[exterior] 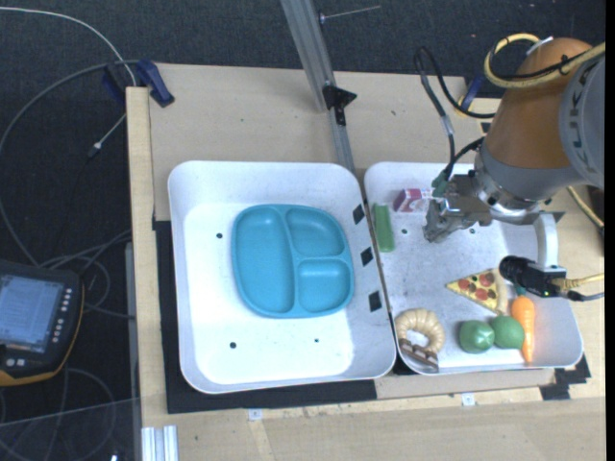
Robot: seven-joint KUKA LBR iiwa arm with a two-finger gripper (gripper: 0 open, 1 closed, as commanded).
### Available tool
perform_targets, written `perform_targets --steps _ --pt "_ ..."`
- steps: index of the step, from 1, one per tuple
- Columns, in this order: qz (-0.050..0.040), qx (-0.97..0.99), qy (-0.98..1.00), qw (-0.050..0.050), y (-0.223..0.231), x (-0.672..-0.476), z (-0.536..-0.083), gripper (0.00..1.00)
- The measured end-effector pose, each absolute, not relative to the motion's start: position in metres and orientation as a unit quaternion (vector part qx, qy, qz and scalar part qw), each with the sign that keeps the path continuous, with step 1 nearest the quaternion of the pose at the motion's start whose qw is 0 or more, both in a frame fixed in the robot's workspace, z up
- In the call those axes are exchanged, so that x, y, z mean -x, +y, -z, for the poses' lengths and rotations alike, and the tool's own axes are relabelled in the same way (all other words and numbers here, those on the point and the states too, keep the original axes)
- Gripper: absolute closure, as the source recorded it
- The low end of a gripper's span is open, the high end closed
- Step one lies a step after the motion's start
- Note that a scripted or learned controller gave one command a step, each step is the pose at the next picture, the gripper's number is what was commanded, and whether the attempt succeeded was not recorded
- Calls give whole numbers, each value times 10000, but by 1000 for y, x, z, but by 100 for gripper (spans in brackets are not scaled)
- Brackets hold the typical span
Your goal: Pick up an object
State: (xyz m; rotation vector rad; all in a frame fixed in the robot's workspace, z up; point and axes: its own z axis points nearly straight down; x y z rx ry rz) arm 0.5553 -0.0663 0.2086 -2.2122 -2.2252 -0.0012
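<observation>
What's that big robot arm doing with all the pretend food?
The robot arm reaches in from the right and its claw hangs over the right bin, near the top, close to a small pink packet. It has nothing in its claw. The toy food lies in that bin: a green stick, a pizza slice, a donut, a carrot and two green veggies. The left bin has a blue divided plate in it.

1. A robotics lab — a wooden tabletop [250, 123] carrying two white bins [192, 257].
2. Loose cables [58, 27] cross dark carpet [58, 161].
3. A teach pendant [34, 320] lies beside the rig — controller gear.
</observation>
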Motion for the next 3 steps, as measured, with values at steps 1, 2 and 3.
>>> perform_targets --steps 1,2,3 --pt "10 7053 -7089 3 -16 -549 -224 100" --pt "15 7042 -7100 9 46 -540 -233 100" --pt "-9 7055 -7087 20 94 -532 -224 100"
